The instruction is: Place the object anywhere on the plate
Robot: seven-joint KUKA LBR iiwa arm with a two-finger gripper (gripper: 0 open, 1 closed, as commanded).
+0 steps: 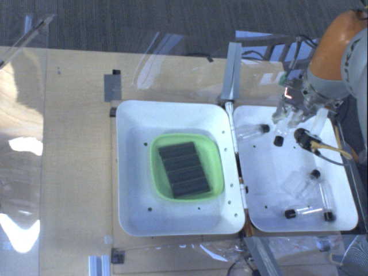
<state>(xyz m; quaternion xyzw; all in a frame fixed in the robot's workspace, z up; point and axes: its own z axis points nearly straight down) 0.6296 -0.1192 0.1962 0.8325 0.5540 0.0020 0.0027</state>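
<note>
**Robot gripper low over the right bin; dark ridged block lies on the green plate in the left bin**

Camera view, looking down at a slant on a pale wooden bench point(63, 171) with two shallow white bins side by side.

The left white bin point(132, 211) holds a square lime-green plastic plate with rounded corners point(158, 183), set near the bin's middle. On the plate lies a dark grey rectangular block with ridged bands across its top point(184, 169). It lies flat, turned slightly off square to the plate's edges, and sits wholly inside the plate's rim.

The right white bin point(264, 211) holds several small clear plastic vials with black caps. One vial point(253, 131) lies near the bin's upper left, just left of the gripper. A lone black cap point(278, 141) sits just below the gripper. Two more vials point(307, 211) lie near the bin's lower right corner, and another black cap point(315, 173) rests above them.

The grey arm with its orange band point(336, 39) comes in from the upper right. Its two-finger gripper point(292, 117) hangs low over the upper part of the right bin. The pale fingers point(282, 112) point down and stand close together; nothing can be seen held between them. A black fitting with a yellow cable point(310, 140) sits just right of the gripper.
</note>
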